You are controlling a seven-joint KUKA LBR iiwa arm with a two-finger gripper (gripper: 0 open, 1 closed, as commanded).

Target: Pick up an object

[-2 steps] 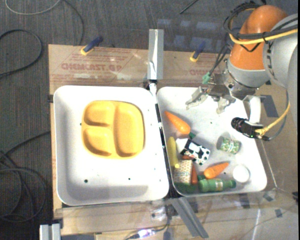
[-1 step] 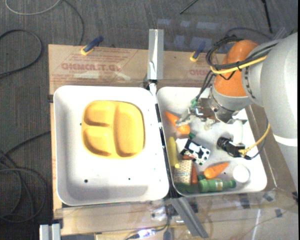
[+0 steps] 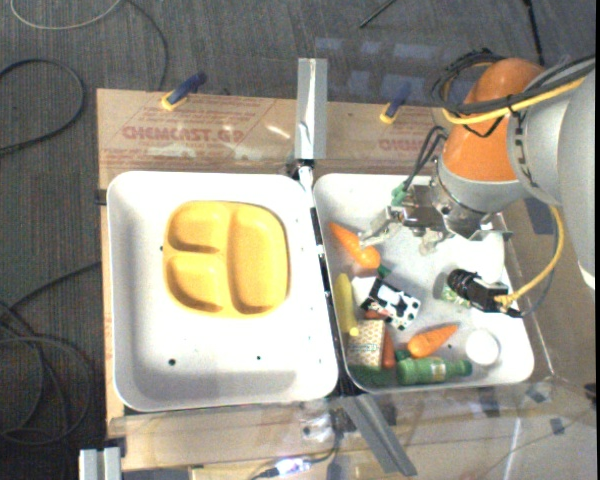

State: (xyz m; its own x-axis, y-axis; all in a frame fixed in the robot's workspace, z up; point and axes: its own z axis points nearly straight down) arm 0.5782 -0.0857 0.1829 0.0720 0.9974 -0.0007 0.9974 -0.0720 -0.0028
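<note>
The tabletop (image 3: 210, 133) is a flat brown board with faded red print. On it the left bin (image 3: 130, 298), smooth white plastic with rounded corners, holds a glossy yellow plate (image 3: 227, 258) moulded into three compartments. Just beside it, the right bin (image 3: 425, 268) carries the loose objects. A slim yellow stick (image 3: 343, 303) lies along its left wall. An orange carrot (image 3: 355, 246) lies at upper left, and a small labelled can (image 3: 364, 348) lies low. Further right are a black-and-white blotched piece (image 3: 393, 305), a second tapered carrot (image 3: 432, 340), a green bottle (image 3: 435, 370) on its side against the near wall, and a round white cap (image 3: 482, 348). The metallic end effector (image 3: 412, 230) hangs over the bin's upper half, near the first carrot. I cannot tell whether it is released or clenched. The arm (image 3: 485, 148) above it is rounded orange and grey.
</note>
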